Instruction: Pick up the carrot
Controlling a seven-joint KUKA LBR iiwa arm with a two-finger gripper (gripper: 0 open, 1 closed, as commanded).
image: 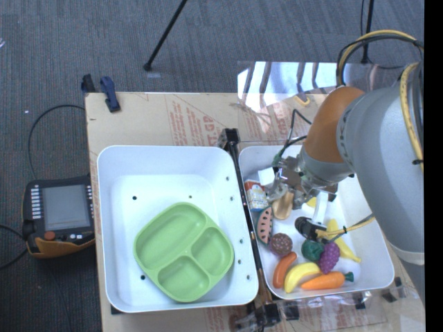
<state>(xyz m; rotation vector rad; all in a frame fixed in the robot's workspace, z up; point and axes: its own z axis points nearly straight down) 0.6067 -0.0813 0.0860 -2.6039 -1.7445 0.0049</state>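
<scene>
Claw [285, 198] over right bin [370, 206] | grip state: can't tell | carrot [323, 281] at bin's near edge, untouched

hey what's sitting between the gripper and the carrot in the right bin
In the camera view, the gripper hangs over the upper part of the right bin. Between it and the carrot lie a brown round toy, a green piece and purple grapes.
</scene>
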